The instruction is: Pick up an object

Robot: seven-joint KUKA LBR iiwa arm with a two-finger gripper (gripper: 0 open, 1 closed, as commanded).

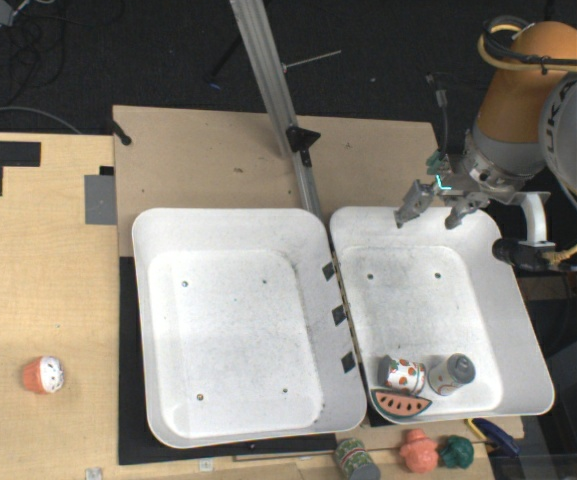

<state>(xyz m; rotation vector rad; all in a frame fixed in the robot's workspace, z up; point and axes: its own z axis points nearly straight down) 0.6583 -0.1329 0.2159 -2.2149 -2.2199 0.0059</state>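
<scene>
While the grey arm's two-finger gripper (435, 211) is hanging over the far edge of the right shallow white bin (513, 298) with its fingers spread wide and holding nothing, a small red-and-white patterned cup (402, 375), a grey metal cylinder (451, 373) and a watermelon-slice toy (402, 404) are lying clustered at that bin's near edge. The left shallow white bin (230, 328) is sitting beside it on a tan board (208, 158), and an orange-and-white ball (43, 375) is resting on the pale wooden bench (28, 268) near its left edge, with dark floor and cables beyond.
</scene>
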